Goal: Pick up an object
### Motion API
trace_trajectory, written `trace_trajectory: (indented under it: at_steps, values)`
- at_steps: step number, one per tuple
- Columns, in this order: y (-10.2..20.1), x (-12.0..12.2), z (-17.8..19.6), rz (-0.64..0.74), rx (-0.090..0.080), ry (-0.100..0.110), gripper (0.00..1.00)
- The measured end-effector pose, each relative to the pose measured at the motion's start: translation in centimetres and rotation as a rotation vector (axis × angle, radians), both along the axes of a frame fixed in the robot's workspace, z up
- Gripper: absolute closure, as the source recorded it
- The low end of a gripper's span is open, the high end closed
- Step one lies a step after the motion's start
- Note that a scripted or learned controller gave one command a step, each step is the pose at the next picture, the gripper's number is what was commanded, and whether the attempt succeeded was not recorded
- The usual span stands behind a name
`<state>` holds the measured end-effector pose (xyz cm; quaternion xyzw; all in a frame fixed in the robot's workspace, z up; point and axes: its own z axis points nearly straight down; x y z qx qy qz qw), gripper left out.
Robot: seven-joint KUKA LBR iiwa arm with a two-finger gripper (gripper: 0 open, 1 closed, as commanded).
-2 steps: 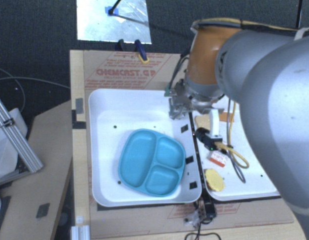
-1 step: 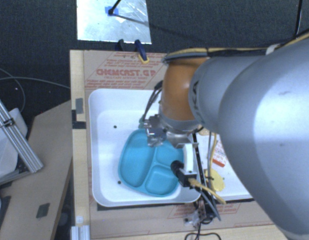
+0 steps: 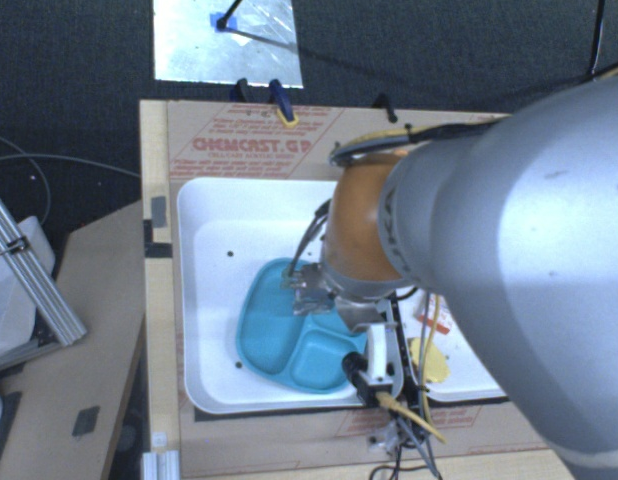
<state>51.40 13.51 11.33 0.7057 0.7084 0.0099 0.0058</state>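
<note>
A light blue divided plate lies in the left white bin, toward its front right. The arm reaches in from the right and its wrist hangs low over the plate's right part, with the gripper down at the plate. The arm's body hides the fingertips. In the right bin a yellow object lies near the front, with a white piece marked in orange-red just behind it; both are partly hidden by the arm.
A cardboard sheet with red print lies behind the bins. A shiny metal plate sits on the dark floor beyond it. Aluminium framing stands at the left, off the bench.
</note>
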Motion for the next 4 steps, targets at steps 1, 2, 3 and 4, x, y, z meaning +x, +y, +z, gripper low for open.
trace_trajectory:
  at_steps: [1, 2, 3, 4]
  values:
    - [0.8, 10.7, -1.1, 0.0, 0.001, -0.014, 1.0]
    - [-1.7, 8.8, 14.5, -0.001, -0.004, 0.011, 1.0]
    - [0.8, 6.3, 10.4, 0.002, -0.005, 0.024, 1.0]
    - [-2.5, 3.0, 4.4, -0.006, -0.008, 0.03, 1.0]
